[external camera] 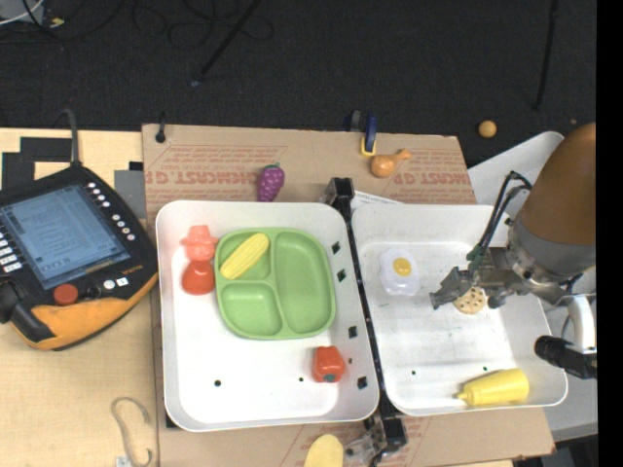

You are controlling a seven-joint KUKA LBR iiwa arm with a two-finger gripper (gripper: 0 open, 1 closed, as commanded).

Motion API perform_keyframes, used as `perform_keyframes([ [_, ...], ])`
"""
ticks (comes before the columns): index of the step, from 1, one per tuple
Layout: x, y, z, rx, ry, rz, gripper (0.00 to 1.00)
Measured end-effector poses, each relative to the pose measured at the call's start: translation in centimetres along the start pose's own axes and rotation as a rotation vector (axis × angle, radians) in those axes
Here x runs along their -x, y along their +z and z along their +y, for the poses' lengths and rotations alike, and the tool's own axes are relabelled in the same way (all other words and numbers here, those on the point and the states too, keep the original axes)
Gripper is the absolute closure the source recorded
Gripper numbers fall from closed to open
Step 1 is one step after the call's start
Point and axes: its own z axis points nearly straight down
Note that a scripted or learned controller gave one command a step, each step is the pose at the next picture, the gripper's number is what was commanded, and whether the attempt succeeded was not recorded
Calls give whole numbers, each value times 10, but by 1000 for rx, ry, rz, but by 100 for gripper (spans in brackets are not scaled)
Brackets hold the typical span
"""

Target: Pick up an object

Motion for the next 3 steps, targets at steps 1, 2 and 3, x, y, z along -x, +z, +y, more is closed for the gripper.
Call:
perform_keyframes([
  [1, 0, -7, 3, 14, -2, -2, 0],
  [2, -2, 57, 0, 7, -3, 0, 0],
  [3, -4, 112, 0, 8, -4, 0, 0],
])
